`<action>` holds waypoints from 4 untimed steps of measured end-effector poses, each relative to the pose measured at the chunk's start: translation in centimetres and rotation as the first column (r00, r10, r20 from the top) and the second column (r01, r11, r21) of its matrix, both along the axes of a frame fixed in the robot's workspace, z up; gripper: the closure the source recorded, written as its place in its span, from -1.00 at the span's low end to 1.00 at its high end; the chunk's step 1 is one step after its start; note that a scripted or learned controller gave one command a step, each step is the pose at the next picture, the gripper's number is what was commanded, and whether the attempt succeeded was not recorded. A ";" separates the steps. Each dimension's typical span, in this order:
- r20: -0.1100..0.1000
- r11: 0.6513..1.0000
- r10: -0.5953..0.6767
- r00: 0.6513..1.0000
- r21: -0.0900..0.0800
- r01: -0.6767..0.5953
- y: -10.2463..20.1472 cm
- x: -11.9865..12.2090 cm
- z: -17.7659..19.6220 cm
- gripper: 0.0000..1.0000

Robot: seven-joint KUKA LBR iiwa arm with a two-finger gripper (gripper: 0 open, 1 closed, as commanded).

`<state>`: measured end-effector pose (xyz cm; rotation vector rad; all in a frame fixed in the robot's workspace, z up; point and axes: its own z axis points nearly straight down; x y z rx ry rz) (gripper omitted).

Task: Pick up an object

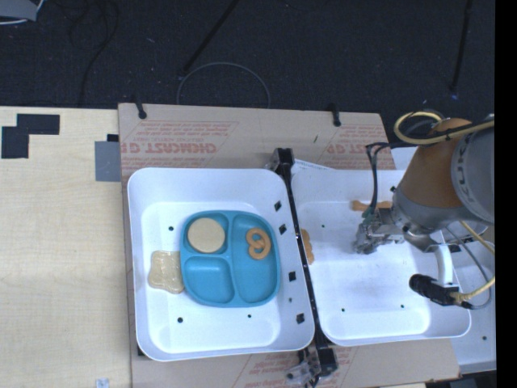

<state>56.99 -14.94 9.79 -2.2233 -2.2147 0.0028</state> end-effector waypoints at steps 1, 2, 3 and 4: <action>0.004 1.000 -0.001 1.000 -0.002 0.001 -1.0 0.2 4.8 1.00; 0.006 1.000 -0.003 1.000 -0.002 0.003 -1.8 -0.4 10.0 1.00; 0.008 1.000 0.005 1.000 -0.003 -0.004 -2.2 -0.2 16.3 1.00; 0.003 1.000 0.009 1.000 0.000 -0.009 3.3 0.7 16.8 1.00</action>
